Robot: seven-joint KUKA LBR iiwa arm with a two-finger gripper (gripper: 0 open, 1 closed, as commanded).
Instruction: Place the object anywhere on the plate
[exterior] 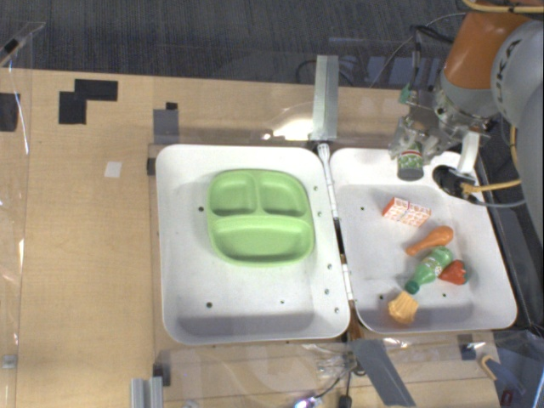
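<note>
The pincer (410, 161) hangs over the right bin's (493, 313) far corner — clamped on a small can (410, 167), I judge — bound for the green plate (259, 216).

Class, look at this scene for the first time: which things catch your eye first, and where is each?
The bright green divided plastic plate sits mid-left bin. Small colourful toys, among them an orange carrot, cluster in the right white bin. The grey arm's gripper hangs over that bin's far edge.

Dark grey carpet (212, 15) covers the floor beyond a pale wooden desk (76, 228). Black tape patches (85, 99) mark the desk's far left, and a clear plastic sheet (17, 75) stands there.
</note>
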